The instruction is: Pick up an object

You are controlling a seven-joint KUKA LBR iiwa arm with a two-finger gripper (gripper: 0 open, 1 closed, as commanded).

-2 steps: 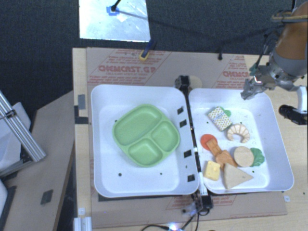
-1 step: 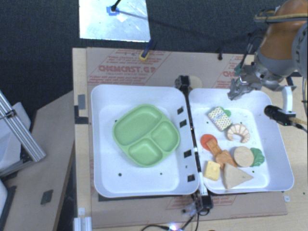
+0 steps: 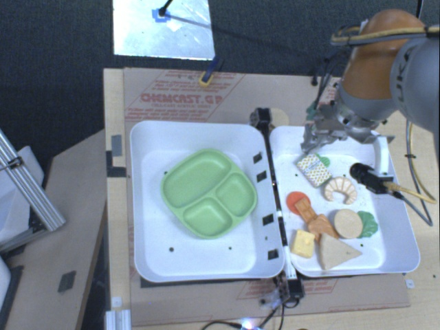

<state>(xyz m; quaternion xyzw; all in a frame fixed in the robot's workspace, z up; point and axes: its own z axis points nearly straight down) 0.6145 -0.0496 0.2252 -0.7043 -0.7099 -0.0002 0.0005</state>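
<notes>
The gripper (image 3: 315, 141) hangs just above the patterned packet (image 3: 313, 169) at the far end of the right bin (image 3: 405, 253) — finger spacing cannot be determined. Descend vertically, centred on the packet, clear of the croissant (image 3: 342, 189) beside it — close only once the packet sits between the fingers.

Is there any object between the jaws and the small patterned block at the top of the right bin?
Nothing visible stands between them. The gripper hangs just above the small white-and-green patterned block in the right white bin. The croissant-shaped beige toy lies beside the block, lower right, apart from it.
</notes>
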